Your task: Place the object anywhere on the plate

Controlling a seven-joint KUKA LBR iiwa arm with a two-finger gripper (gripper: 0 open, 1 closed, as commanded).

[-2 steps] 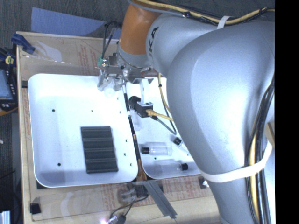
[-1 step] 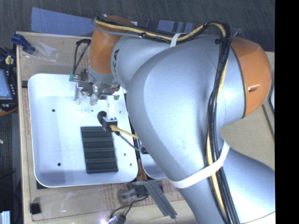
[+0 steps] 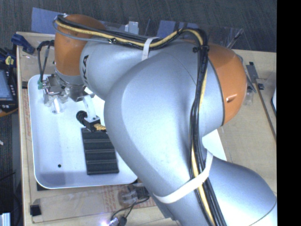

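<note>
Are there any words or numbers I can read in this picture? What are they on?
Black letters on the grey robot arm, near its orange band: cut off and sideways, too little showing to read.
Device with a screen at the picture's left edge: too small and blurred to read.
Nothing to read on the white bin or the dark ridged block.

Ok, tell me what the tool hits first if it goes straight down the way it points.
Probably bare bin floor. The tool hangs over the left bin's upper left corner, apart from the dark ribbed block lower right, though depth is hard to judge here.
</note>
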